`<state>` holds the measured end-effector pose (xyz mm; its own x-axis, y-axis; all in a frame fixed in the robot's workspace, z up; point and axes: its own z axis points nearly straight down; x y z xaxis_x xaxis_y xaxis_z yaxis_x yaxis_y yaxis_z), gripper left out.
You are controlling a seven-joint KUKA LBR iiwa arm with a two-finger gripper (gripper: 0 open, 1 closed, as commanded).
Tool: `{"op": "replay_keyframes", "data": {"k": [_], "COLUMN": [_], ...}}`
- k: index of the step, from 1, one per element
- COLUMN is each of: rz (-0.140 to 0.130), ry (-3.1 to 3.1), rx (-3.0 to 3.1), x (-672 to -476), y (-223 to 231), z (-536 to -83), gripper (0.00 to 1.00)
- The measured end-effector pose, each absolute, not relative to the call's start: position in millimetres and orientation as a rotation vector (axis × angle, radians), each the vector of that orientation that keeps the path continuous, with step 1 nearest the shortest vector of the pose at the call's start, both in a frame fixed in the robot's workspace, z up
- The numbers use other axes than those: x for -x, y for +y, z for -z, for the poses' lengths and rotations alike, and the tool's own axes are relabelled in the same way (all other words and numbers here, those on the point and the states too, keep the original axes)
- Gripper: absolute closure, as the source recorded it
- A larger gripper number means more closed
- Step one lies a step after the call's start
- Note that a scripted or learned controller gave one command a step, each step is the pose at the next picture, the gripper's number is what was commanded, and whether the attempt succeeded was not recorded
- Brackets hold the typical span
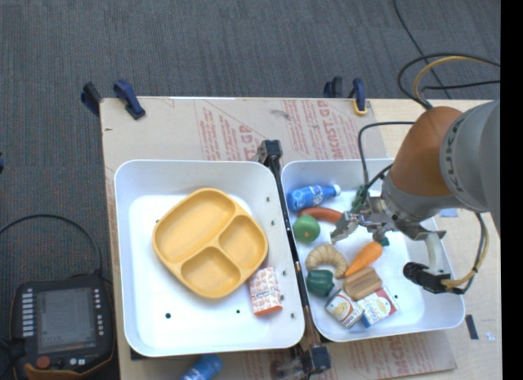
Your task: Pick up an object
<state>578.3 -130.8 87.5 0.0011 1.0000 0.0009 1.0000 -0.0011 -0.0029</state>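
The right bin [433, 309] holds several toy foods: a blue bottle [313, 195], a red chili [323, 214], a green lime [306, 228], a croissant [327, 256], a carrot [364, 259], a green pepper [319, 282], a brown block [362, 282] and two small cartons [359, 308]. My gripper [368, 221] hangs over this bin, just above the carrot and right of the chili. Its fingers look spread, with nothing between them. The wrist hides part of the bin's back right.
The left bin [139, 321] holds a yellow divided plate [210, 242] and a small snack packet [265, 291]. A blue bottle [200, 367] lies off the bins at the bench's front edge. Clamps [129, 97] sit on the back edge. A teach pendant [53, 325] is on the floor at left.
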Motion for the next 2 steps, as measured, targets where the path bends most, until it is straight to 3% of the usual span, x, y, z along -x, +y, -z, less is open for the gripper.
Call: {"op": "replay_keyframes", "data": {"k": [1,2], "rz": [0.000,0.000], "ry": [-2.215,-2.215], "rx": [2.223,2.223], "x": [-579.0,-578.9], "y": [-130.6,-130.6], "z": [-97.7,-97.7], "gripper": [1.00,0.00]}}
